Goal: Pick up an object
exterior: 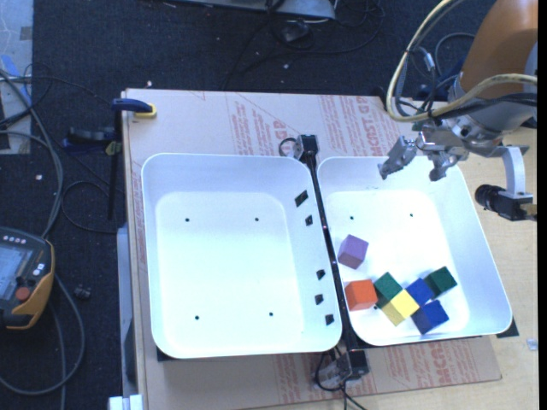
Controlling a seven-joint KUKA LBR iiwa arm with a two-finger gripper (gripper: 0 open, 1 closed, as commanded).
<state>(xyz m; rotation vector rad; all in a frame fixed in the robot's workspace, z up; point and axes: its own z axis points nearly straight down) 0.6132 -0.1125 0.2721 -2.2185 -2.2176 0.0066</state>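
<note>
The jaws (417,162) hung spread wide apart with nothing between them, the two fingers splayed out over the far rim of the right bin (479,229), toward that bin's twelve o'clock edge. Behind them the grey arm (500,58) with its orange band rose away toward two o'clock, trailing looped yellow cables (410,67). The blocks lay well apart from the jaws, clustered in the near half of the right bin at about six o'clock from them: a purple block (353,250) sat alone nearest the divider, and below it an orange block (361,295) touched a green block (388,285), which touched a yellow block (395,307). Just beside those, two blue blocks (425,304) sat together, and a dark green block (441,279) lay at the cluster's two o'clock side. The left bin (162,229) stood at nine o'clock from the right bin, the two touching along a black clip strip. Both rested on the desk (222,118), and a handheld pendant (21,276) lay on the floor far out at nine o'clock.
</note>
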